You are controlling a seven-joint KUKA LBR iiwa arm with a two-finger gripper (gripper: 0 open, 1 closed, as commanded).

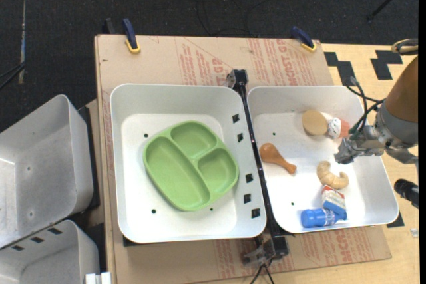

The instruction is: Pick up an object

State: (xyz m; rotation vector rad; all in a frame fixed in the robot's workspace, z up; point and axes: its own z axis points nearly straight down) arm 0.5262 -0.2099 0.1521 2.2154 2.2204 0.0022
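1. Two shallow white plastic bins sit side by side on a brown cardboard-covered tabletop (pixel 173 53) in the middle of the frame, parted by a thin black divider bar (pixel 251 149).
2. The left bin (pixel 126 209) holds a light green divided plastic plate (pixel 190 164) with three compartments, lying flat near its centre.
3. The right bin (pixel 286 100) holds several small things: a round tan toy piece with a white and red end (pixel 319 123) in its upper part, a brown drumstick-shaped toy (pixel 277 157) at centre left, a curved beige toy like a croissant (pixel 331 175) at centre right, and a blue and white tube-like item with red marks (pixel 324 208) near the lower edge.
4. The gripper (pixel 347 151) of the grey arm reaches in from the right of the frame and hangs over the right side of the right bin, just above the curved beige toy in the picture and below right of the round tan piece.
5. Whether the jaws stand apart or together cannot be told from this view; nothing is seen between them.
6. Two blue and yellow clamps (pixel 130 36) pin the cardboard at the upper edge, one at upper left and one at upper right.
7. Further white bins (pixel 40 163) stand at the lower left of the frame, off the cardboard.
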